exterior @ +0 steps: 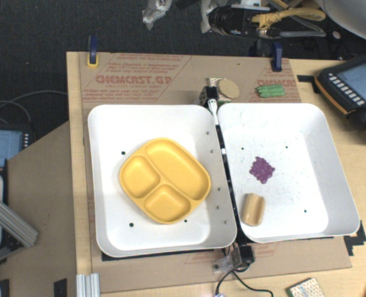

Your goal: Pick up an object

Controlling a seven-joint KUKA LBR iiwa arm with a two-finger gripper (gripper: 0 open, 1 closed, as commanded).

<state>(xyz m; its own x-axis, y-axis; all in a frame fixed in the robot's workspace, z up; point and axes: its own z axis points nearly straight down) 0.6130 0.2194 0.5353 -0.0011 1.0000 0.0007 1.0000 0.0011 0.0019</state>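
Fingers (pixel 153 14) of the gripper (pixel 178 12) hang spread wide and bare, well beyond the far rim of the left bin (pixel 102 166), wrist above them. Inside that bin lies a yellow divided plate (pixel 164 180), long axis slanting from far-left to near-right. Right of it, the neighbouring bin (pixel 331 166) holds a purple cluster (pixel 262 169) and a tan cylinder (pixel 253 209), nearly upright in view.
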